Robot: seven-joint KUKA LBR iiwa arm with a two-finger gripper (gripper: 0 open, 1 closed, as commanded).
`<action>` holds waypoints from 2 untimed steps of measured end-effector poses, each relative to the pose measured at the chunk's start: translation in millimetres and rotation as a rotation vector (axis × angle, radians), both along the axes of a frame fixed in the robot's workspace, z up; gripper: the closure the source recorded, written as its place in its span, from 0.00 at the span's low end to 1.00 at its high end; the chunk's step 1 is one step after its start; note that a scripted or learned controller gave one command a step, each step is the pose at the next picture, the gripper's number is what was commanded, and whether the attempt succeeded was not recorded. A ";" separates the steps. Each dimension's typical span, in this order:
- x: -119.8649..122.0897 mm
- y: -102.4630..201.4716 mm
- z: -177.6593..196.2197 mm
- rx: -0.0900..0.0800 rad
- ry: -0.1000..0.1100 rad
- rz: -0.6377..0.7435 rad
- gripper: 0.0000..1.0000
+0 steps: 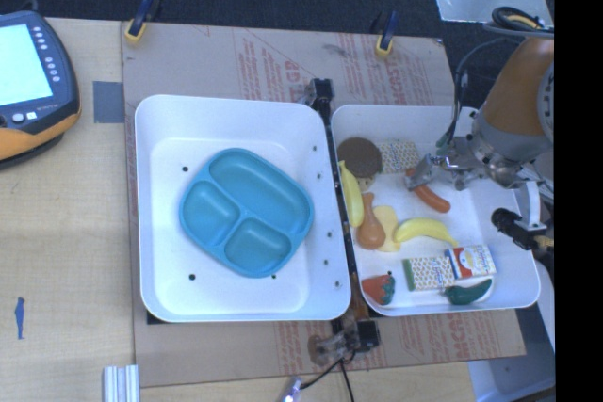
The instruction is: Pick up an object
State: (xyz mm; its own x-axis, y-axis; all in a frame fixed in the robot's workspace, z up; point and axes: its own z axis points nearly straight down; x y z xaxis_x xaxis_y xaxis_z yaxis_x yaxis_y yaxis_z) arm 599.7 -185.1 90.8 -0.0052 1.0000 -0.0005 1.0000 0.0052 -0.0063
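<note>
The right bin [509,297] holds several toy foods. An orange sausage [433,199] lies near its middle, and a yellow banana [424,230] curves just below it. A small carton [448,268] lies toward the front, with a green piece [468,294] beside it. A red piece [379,288] sits at the front left. An orange drumstick [370,226], a long yellow piece [350,193], a brown disc [359,155] and a speckled cracker [399,155] lie along the left and back. My gripper [426,172] is low in the bin, right above the sausage's upper end.
The left bin [155,202] carries a blue divided plate [247,212]. A tablet-like pendant [28,80] rests at the bench's left edge. Clamps [139,19] [384,31] pin the cardboard at the back. The arm's orange band [520,89] looms over the right bin's back right corner.
</note>
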 end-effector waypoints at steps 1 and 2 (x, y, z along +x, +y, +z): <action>-38.4 18.6 0.7 0.000 -0.001 0.000 0.00; -38.6 17.7 10.8 -0.002 0.002 0.005 1.00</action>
